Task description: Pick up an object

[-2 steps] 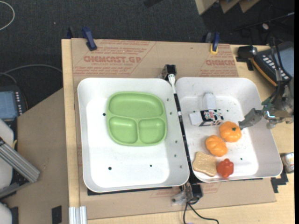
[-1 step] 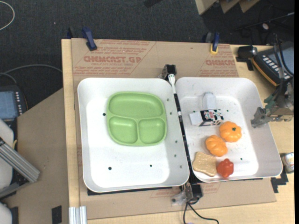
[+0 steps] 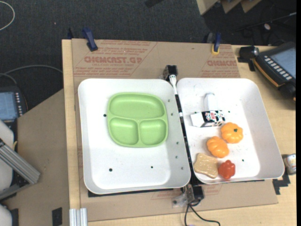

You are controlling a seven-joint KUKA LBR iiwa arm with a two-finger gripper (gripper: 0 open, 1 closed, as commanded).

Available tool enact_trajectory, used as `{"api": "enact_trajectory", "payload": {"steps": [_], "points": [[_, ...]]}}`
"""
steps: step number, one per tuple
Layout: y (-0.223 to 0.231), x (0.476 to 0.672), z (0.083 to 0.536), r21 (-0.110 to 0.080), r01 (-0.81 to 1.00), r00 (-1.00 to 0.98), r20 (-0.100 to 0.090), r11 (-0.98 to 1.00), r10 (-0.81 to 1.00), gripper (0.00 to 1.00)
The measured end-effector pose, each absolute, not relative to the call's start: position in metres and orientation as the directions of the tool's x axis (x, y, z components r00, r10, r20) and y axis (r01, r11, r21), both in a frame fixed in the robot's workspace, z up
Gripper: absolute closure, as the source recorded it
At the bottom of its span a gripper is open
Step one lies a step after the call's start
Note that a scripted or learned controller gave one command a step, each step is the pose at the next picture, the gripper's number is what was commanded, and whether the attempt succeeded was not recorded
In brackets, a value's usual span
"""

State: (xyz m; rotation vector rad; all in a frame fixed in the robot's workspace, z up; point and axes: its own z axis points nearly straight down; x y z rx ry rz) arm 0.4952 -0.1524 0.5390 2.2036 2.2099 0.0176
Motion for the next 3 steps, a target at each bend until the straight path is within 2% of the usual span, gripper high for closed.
{"api": "enact_trajectory", "payload": {"steps": [1, 2, 3], "points": [[-0.160, 0.477, 0.388, -0.015, 1.000, 0.003, 0.004, -0.003, 1.000, 1.00], [-0.116, 0.480, 0.541, 0.021, 1.000, -0.006, -0.003, 0.006, 1.000, 1.00], [-0.143, 0.478, 0.382, -0.015, 1.000, 0.004, 0.002, -0.004, 1.000, 1.00]]}}
